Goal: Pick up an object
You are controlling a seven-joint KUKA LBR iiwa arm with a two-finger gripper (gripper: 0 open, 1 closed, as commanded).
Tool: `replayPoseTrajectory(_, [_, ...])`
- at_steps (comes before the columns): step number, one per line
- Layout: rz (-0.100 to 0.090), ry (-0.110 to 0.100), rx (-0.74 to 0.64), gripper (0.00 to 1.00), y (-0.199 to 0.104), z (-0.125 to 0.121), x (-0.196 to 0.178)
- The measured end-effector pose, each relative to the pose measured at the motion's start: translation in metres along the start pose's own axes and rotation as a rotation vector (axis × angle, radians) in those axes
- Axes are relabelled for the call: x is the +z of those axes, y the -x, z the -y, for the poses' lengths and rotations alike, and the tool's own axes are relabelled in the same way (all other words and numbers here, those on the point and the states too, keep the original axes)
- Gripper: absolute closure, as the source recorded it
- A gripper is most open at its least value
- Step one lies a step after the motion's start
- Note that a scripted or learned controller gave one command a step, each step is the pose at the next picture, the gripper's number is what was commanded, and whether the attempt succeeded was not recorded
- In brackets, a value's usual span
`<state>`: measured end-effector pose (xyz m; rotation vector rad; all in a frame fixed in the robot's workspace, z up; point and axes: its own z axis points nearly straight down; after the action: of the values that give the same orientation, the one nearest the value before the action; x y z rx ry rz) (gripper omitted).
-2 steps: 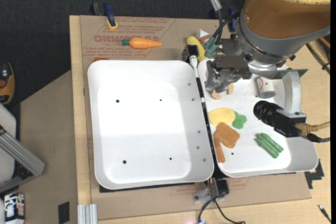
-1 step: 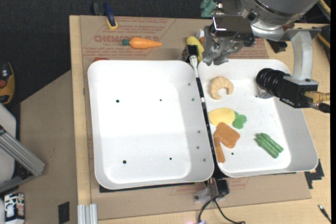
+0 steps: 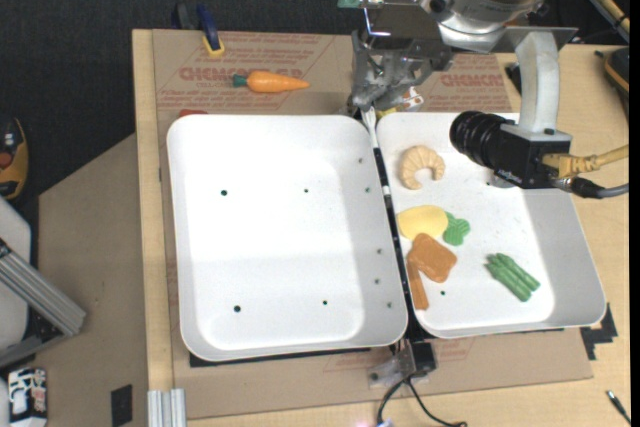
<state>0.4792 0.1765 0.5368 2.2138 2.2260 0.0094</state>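
Observation:
The right bin (image 3: 570, 245) holds a tan croissant (image 3: 422, 165), a yellow piece (image 3: 420, 219), a small green piece (image 3: 456, 231), an orange-brown slab (image 3: 433, 258) and a green bundle (image 3: 512, 276). My gripper (image 3: 385, 93) hangs at the back edge, over the seam between the two bins, behind and to the left of the croissant. Nothing shows in its grasp. The arm's grey body and orange band cover the top right.
The left bin (image 3: 270, 235) is bare white. A toy carrot (image 3: 272, 82) lies on the cardboard behind it, near a blue and yellow clip (image 3: 210, 33). A black cylinder (image 3: 495, 147) on the arm juts over the right bin's back part.

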Motion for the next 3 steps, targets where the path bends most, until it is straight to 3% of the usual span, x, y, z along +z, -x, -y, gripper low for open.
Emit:
replayPoseTrajectory(1, [0.002, -0.004, 0.005, 0.0, 0.003, 0.0, 0.002])
replayPoseTrajectory(2, [0.001, 0.001, 0.004, 1.0, 0.002, 0.0, -0.009])
replayPoseTrajectory(3, [0.001, -0.001, 0.004, 0.0, 0.002, 0.0, -0.009])
